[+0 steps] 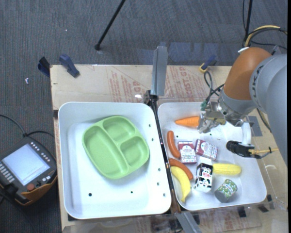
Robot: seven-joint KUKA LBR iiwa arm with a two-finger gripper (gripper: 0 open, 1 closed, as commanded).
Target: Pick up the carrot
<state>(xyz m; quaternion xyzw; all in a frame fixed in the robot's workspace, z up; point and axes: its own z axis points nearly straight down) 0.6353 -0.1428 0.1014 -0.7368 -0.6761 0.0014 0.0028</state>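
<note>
Carrot in right bin, seemingly touching jaws; tray in left bin.

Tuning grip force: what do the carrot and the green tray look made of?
Carrot: likely molded plastic toy; uniform orange, smooth, slight sheen, though hard or soft can't be told. Tray: looks like rigid plastic; even pale green, matte, molded compartments with rounded edges.

The gripper hangs low in the right bin — the carrot lies just beside its tip, on the left, apparently ungripped; two small cartons sit just below.
</note>
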